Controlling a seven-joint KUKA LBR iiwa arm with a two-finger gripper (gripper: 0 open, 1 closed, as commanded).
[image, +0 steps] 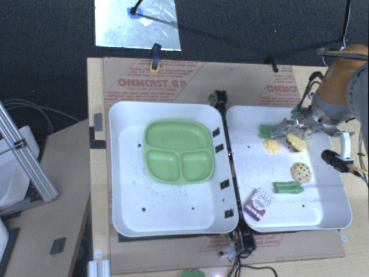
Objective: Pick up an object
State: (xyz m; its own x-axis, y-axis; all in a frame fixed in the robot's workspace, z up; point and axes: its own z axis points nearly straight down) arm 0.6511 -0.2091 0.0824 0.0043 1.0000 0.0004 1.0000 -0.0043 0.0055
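Camera view puts the gripper point(293, 129) low at the right bin's point(323, 221) upper edge, just above a yellow piece point(296, 142); finger state, cannot tell; crowded neighbours, green stick point(267, 131) and yellow lump point(271, 146), risk a nudge or miss

The bench point(98, 172) is a pale wooden top filling the middle of the frame. A brown sheet point(190, 79) with red lettering lies flat on it, and two white bins sit side by side on that sheet — the left bin point(124, 172) at centre, the right bin point(328, 206) toward the right. At the bench's upper edge, left of centre, a yellow clamp point(155, 58) grips the sheet.
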